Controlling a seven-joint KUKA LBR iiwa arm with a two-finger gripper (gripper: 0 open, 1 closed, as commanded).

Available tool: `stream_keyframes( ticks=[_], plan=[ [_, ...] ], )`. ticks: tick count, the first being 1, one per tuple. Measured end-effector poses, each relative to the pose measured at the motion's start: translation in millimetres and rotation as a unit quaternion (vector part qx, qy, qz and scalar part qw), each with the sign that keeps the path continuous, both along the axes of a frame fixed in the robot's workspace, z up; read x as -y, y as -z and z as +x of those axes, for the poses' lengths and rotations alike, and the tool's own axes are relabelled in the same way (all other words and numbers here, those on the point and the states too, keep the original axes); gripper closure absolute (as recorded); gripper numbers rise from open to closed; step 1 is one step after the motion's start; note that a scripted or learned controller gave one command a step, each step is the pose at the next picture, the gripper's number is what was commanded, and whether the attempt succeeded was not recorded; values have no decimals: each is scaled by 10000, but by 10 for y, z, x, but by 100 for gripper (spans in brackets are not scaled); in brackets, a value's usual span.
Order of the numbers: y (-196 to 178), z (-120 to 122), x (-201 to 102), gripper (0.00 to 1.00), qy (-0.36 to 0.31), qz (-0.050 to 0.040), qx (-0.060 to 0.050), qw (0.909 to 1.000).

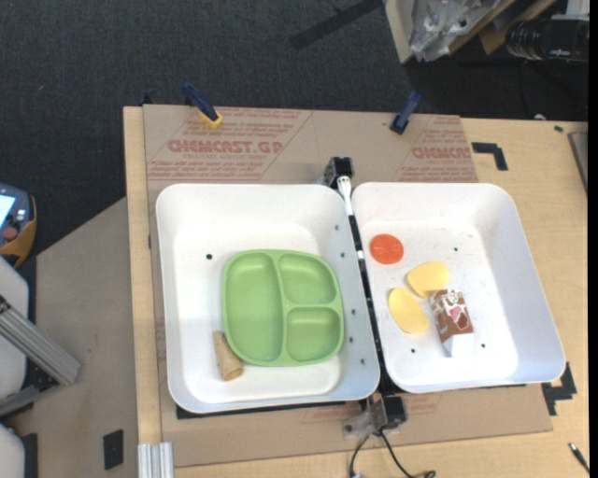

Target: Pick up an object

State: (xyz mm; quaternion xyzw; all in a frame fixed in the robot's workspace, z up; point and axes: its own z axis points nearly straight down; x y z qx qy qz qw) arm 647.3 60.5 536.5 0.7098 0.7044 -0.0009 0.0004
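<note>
The right bin (505,233) holds a flat orange disc (387,248) near its left wall. Just below the disc lie two yellow rounded pieces, one (428,277) above the other (408,311). A small brown and white carton (451,319) lies against their right side. In the left bin (187,233) a green divided plate (281,306) lies flat. A tan cork-like piece (226,357) rests by the plate's lower left corner.
Both bins sit on a cardboard sheet (234,140) held by a blue clamp (202,105) at the back left and another (405,112) at the back right. A black bracket (338,172) joins the bins at the back. Grey hardware (439,28) sits beyond the bench.
</note>
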Motion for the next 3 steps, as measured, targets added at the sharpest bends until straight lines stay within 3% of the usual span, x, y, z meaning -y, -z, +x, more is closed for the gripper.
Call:
stream_keyframes(
  ticks=[2,3],
  plan=[
    [107,-673,1430,100,6,-4,-8,10000],
    [0,-908,1953,100,-3,-7,20,10000]
  ],
)
